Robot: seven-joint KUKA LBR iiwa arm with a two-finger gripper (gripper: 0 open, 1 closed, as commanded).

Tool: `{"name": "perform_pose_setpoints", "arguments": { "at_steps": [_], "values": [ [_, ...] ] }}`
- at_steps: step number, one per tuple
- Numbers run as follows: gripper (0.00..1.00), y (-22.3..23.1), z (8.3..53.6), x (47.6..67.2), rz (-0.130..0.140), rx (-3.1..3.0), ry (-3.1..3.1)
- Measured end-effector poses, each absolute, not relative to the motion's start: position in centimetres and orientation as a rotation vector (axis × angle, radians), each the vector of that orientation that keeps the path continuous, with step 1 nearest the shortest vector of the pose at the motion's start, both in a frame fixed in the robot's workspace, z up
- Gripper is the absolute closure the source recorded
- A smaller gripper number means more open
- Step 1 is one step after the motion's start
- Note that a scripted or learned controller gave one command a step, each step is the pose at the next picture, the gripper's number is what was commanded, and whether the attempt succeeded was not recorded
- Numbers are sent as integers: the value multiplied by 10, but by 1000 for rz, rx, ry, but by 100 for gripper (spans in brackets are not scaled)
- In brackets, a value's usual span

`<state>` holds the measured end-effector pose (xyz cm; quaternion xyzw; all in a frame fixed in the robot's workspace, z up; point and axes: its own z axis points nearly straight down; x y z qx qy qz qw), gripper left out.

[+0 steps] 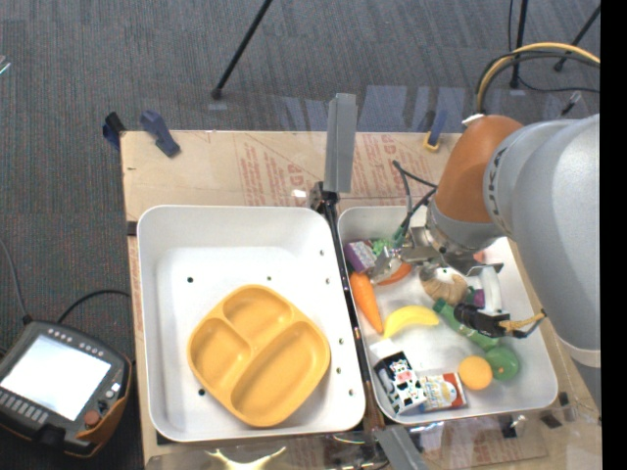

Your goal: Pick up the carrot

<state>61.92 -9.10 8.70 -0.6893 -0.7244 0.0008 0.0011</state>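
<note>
The carrot (366,302) lies lengthwise along the left wall of the right bin (530,365), with its tip pointing toward the front. My gripper (390,260) hangs low over the bin's back left part, just behind and right of the carrot's thick end. It sits above a red-orange item (396,275) and next to a purple object (359,255). The carrot lies free on the bin floor.
A banana (411,318) lies right of the carrot. A green toy (482,327), an orange ball (475,372) and a small carton (419,388) fill the right bin's front. The left bin (225,253) holds a yellow divided plate (260,353).
</note>
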Motion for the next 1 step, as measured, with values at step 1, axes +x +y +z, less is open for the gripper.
{"name": "perform_pose_setpoints", "arguments": {
  "at_steps": [1],
  "values": [
    [0, -89, 86, 565, 7, -2649, -1679]
  ]
}}
